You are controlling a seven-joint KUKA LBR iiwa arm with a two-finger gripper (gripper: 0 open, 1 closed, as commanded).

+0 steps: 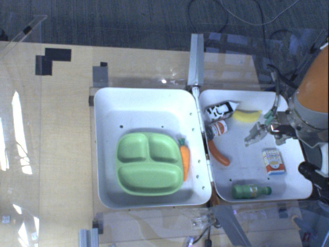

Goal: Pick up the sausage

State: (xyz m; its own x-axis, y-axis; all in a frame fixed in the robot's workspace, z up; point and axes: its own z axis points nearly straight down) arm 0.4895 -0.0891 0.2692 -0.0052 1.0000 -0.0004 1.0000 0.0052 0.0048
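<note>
Sausage lying loose in the right bin, end effector hovering apart from it.

From above: the sausage (218, 154) lies near the right bin's (303, 192) left wall, long axis slanting from upper left to lower right. The end effector (257, 131) hangs to its upper right, fingers spread and holding nothing, near a yellow banana (246, 116).

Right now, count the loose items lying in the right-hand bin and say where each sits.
6. Black-and-white packet and yellow item at the far side; small can and sausage near the left wall; carton at right; green bottle nearest. The arm may hide more.
</note>
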